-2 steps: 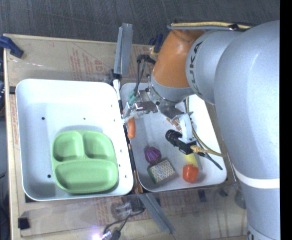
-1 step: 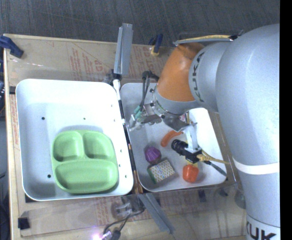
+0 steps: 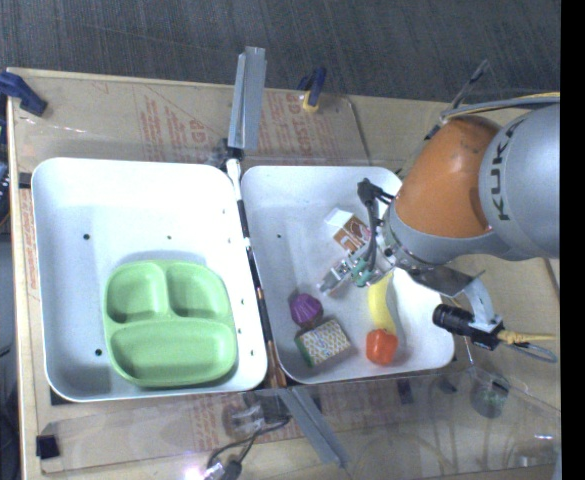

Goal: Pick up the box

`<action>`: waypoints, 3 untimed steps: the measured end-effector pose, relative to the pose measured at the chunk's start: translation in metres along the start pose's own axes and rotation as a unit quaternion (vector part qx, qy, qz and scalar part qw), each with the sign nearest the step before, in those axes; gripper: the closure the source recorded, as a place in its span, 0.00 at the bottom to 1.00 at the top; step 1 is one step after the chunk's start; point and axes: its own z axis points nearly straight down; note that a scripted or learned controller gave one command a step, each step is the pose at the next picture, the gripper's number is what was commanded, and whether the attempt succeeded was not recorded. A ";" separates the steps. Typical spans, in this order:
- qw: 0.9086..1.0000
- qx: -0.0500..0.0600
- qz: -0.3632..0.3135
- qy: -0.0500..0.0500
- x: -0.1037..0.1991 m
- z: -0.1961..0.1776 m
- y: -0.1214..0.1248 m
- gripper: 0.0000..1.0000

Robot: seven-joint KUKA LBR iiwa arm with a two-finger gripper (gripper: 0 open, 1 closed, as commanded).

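The arm (image 3: 472, 183) reaches in from three o'clock over the right-hand bin (image 3: 272, 203), its orange band sitting above the wrist, and the gripper (image 3: 340, 276) hangs low near the middle of that bin, pointing toward seven o'clock. Whether the fingers are released or clenched cannot be told from this slanted view; the tip is small and cluttered with wiring, and no object can be made out between them. The box (image 3: 324, 342), a small patterned block, lies flat on the bin floor at about six o'clock from the gripper, near the bin's front wall and apart from the tip. Just at its eleven o'clock sits a purple piece (image 3: 307, 308), close beside it, and at its three o'clock a red-orange piece (image 3: 381, 346) rests below a yellow banana-like item (image 3: 379, 303). A small brown-and-white packet (image 3: 349, 233) lies at twelve o'clock from the gripper. The left-hand bin (image 3: 72, 198) holds a green divided tray (image 3: 170, 323). As for progress, the box appears untouched and resting on the bin floor, so the pick is judged not yet made: the gripper would need to travel toward six o'clock, settle over the box, close on it and lift. The purple neighbour could crowd that approach.
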 end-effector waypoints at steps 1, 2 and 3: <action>1.000 0.000 0.000 0.000 0.000 0.000 0.000 0.00; 0.989 0.001 0.147 0.001 0.020 0.083 -0.017 0.00; 0.987 0.000 0.160 0.000 0.011 0.084 0.047 0.00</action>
